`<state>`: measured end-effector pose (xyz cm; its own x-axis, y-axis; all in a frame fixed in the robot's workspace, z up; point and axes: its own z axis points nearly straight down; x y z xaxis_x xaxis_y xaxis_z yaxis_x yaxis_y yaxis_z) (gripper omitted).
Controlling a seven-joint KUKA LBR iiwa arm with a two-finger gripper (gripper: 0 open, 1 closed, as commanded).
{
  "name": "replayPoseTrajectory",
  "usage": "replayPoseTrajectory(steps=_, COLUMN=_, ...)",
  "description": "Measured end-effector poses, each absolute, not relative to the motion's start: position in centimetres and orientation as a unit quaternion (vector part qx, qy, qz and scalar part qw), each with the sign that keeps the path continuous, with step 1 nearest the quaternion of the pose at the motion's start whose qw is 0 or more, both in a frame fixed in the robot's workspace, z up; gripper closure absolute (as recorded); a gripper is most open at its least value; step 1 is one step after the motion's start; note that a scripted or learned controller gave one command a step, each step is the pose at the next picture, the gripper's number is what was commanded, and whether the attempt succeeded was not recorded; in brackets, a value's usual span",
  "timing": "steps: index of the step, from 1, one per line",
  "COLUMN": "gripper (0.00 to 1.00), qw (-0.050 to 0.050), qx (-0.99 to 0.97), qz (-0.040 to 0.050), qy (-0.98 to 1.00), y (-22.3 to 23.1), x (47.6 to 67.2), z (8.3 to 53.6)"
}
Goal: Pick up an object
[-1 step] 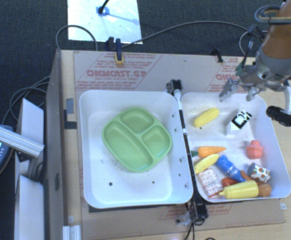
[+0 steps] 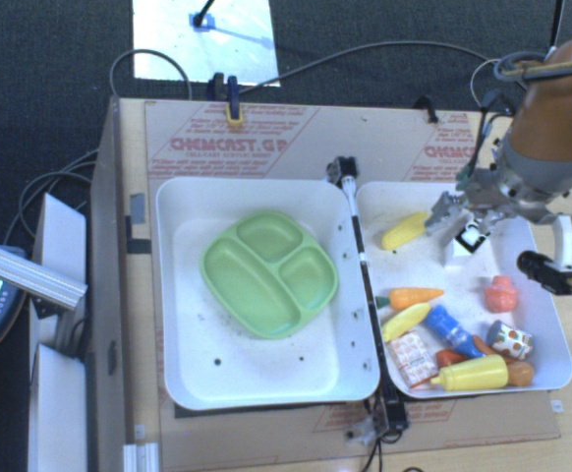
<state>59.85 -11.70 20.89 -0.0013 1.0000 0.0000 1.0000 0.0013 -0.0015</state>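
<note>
While two shallow white bins sit side by side on a brown board, the left bin (image 2: 183, 362) holds one thing: a single light green plate (image 2: 269, 273) with three compartments, lying flat near the bin's middle. One thin rod with a dark head (image 2: 343, 172) at its far end runs along the seam between the bins. The right bin (image 2: 551, 347) holds the loose toys. At its far left lies one yellow banana (image 2: 404, 231). Nearer, one orange carrot (image 2: 416, 296) lies just above one yellow corn-like piece (image 2: 406, 320), almost touching it. Below these sits one small packet with red print (image 2: 414, 358), and beside it one blue bottle (image 2: 446, 326). One yellow bottle with a red tip (image 2: 471, 372) lies along the near wall. Further right are one pink rounded toy (image 2: 500, 293) and one small white can with a printed label (image 2: 510, 338). The gripper (image 2: 463, 226) hangs over the far part of the right bin, just right of the banana, on the grey arm with its orange band (image 2: 556, 106); whether its jaws are spread or pressed together cannot be told, and nothing visible sits between them.
</note>
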Motion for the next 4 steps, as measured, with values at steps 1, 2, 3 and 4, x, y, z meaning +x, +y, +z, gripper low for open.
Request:
replayPoseTrajectory(steps=1, gripper=0.0, qw=0.0, qx=-0.707, qz=0.0006, qy=-0.707, y=-16.8, x=57.4, z=20.9)
replayPoseTrajectory(steps=2, gripper=0.0, qw=0.001, qx=-0.706, qz=0.0005, qy=-0.708, y=-10.3, x=54.7, z=17.0)
replayPoseTrajectory(steps=3, gripper=0.0, qw=0.001, qx=-0.706, qz=0.0007, qy=-0.708, y=-10.8, x=54.6, z=13.0)
replayPoseTrajectory(steps=4, gripper=0.0, qw=0.0, qx=-0.707, qz=0.0, qy=-0.708, y=-9.6, x=54.1, z=8.3)
